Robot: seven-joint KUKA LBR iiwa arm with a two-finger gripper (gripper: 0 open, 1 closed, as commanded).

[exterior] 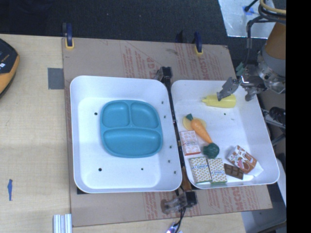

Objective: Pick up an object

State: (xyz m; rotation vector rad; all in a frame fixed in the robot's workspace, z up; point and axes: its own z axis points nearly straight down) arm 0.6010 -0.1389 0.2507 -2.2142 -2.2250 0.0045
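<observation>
The gripper (pixel 239 88) hangs with jaws spread over a yellow object (pixel 219 101) at the right bin's (pixel 265 130) far end. It holds nothing. A good grasp likely needs the fingers straddling the object before closing.

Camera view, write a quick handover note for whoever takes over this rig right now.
Gripper: open, above the right bin's far end, one finger over the yellow object, nothing between its fingers.
Right bin also holds a carrot, a dark green piece, small boxes and a snack packet.
Left bin holds a blue divided plate.
Done: nothing picked.
Left: grasp and lift one object.
</observation>
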